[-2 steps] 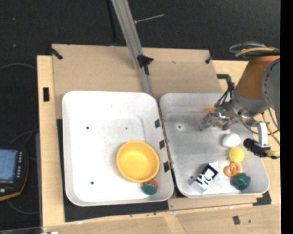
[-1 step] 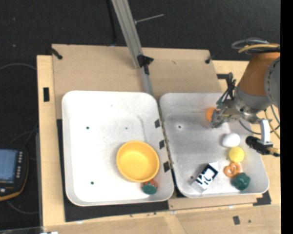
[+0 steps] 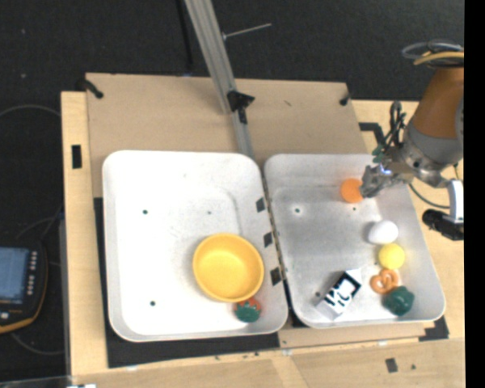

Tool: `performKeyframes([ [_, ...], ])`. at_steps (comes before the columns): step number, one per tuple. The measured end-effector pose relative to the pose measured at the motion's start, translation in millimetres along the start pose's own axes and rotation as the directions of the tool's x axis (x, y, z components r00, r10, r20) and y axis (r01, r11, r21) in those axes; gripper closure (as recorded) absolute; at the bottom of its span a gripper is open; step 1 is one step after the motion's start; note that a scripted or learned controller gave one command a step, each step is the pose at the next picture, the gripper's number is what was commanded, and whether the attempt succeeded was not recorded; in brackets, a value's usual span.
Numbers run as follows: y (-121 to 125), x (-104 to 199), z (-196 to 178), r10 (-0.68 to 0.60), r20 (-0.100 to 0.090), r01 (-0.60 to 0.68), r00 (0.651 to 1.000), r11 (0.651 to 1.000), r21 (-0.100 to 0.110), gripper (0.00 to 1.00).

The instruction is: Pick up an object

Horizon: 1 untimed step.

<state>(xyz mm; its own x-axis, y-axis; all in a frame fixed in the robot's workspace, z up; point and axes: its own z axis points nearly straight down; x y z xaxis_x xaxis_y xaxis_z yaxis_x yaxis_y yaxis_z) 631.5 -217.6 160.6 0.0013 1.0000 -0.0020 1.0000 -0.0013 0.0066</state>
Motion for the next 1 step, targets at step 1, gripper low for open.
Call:
performKeyframes([
  [1, 0.5, 0.7, -65.4, -0.004, 0.001, 0.004, 1.0, 1.0, -0.003, 1.0],
])
